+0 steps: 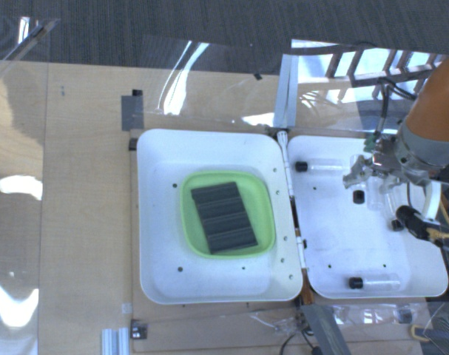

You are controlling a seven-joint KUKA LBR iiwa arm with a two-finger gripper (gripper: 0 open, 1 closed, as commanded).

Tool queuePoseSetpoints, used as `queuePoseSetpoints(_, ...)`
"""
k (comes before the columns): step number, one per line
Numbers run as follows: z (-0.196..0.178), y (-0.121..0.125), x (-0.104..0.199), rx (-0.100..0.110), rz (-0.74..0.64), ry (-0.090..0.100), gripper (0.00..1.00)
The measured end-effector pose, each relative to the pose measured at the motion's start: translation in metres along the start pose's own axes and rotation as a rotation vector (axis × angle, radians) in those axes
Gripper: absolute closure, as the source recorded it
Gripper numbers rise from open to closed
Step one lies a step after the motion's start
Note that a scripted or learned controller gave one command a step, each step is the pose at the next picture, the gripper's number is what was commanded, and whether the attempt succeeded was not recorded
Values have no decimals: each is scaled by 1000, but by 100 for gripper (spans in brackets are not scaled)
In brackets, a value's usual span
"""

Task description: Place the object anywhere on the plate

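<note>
A robotics lab: a pale wooden bench (76, 198) carries two white bins (157, 272) behind clear shielding panels (209, 80), with loose cables (298, 335) and grey carpet (172, 9) beyond.

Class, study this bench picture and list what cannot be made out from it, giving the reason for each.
- Hand fingers, camera view: too small and blurred against the white right bin to tell open or shut.
- Arm: cut off by the right edge.
- Plate centre: covered by the dark ribbed object.
- Clutter below the bins: cut off by the bottom edge.
</note>
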State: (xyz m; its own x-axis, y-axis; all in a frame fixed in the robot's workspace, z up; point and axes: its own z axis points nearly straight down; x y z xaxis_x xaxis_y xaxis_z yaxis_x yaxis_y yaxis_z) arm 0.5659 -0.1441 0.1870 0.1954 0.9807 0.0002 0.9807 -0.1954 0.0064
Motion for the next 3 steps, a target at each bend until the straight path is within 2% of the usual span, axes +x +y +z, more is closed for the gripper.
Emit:
queuePoseSetpoints(1, 0, 9, 63, -1, -107, 1, 100)
queuePoseSetpoints(2, 2, -39, 108, 3, -219, 1, 100)
queuePoseSetpoints(3, 1, -37, 172, 0, -443, 2, 100)
